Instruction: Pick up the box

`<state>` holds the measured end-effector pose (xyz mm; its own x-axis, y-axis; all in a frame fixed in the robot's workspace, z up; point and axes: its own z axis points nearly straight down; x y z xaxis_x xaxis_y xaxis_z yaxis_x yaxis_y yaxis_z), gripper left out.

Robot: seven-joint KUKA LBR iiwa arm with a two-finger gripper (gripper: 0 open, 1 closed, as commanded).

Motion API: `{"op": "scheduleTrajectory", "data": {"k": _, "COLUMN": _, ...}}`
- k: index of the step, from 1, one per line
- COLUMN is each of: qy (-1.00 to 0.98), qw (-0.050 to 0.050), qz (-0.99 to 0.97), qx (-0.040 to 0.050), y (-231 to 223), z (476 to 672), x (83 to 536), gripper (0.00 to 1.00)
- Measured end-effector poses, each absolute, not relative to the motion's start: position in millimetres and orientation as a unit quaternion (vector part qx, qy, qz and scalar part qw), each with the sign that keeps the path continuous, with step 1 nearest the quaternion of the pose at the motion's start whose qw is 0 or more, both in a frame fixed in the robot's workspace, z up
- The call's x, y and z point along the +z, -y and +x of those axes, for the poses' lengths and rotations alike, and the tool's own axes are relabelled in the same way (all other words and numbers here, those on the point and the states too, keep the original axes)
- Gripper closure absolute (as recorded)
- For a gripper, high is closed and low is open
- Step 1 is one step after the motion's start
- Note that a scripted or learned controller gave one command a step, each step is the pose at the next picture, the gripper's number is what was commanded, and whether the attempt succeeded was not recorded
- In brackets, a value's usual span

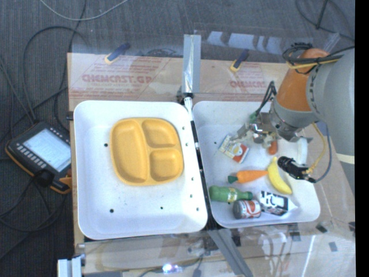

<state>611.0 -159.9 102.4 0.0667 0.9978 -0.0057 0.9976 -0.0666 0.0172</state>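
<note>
Gripper [258, 133] low in right bin [216, 115], just right of the small box [233, 149]; can't tell its opening or hold. Box lies flat above the carrot [252, 176]; yellow tray [147, 150] in left bin [92, 172].

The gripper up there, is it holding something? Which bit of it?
It cannot be told. The gripper hangs in the right bin just above the small red-and-white box, but the box seems to lie on the bin floor.

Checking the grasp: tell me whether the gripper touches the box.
Cannot tell. In the camera view the gripper sits right beside the box, but any contact or gap is too blurred to see.
</note>
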Motion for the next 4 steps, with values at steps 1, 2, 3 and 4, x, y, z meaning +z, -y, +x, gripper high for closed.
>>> {"op": "scheduleTrajectory", "data": {"k": 1, "qy": -0.689, "qw": 0.013, "qz": 0.724, "qx": 0.0065, "y": 114.3, "z": 599.4, "x": 96.8, "gripper": 0.00}}
{"op": "scheduleTrajectory", "data": {"k": 2, "qy": -0.570, "qw": 0.005, "qz": 0.821, "qx": 0.0106, "y": 122.8, "z": 594.6, "x": 96.1, "gripper": 0.00}}
{"op": "scheduleTrajectory", "data": {"k": 3, "qy": -0.571, "qw": 0.011, "qz": 0.821, "qx": 0.0137, "y": 123.8, "z": 598.9, "x": 109.1, "gripper": 1.00}}
{"op": "scheduleTrajectory", "data": {"k": 4, "qy": -0.571, "qw": 0.009, "qz": 0.821, "qx": 0.0115, "y": 123.7, "z": 597.4, "x": 106.7, "gripper": 0.00}}
